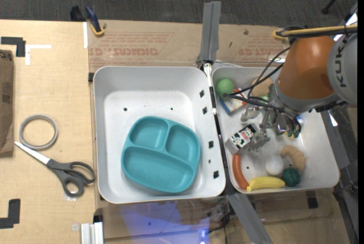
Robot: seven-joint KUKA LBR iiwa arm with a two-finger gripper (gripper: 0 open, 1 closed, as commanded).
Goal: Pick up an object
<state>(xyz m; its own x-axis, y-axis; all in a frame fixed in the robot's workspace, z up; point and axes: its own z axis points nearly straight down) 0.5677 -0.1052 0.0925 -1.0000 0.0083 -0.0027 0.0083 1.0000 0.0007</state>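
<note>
My gripper (260, 136) hangs low in the right bin (327, 177), under the orange band of the arm (307, 69). It is just right of a small black-and-white carton (242, 137), close to it or touching it; I cannot tell which. Around it in this bin lie a green ball (225, 86), a blue and red packet (232, 103), a red sausage (239, 171), a yellow banana (265, 183), a white egg (274, 166), a tan pastry (294, 156) and a dark green lump (292, 176). The arm hides part of the bin's back.
The left bin (114, 89) holds a teal divided plate (162, 153). On the bench to the left lie scissors (62, 168), a tape roll (38, 131) and a brown bag (5, 100). Cables run from the wrist across the right bin.
</note>
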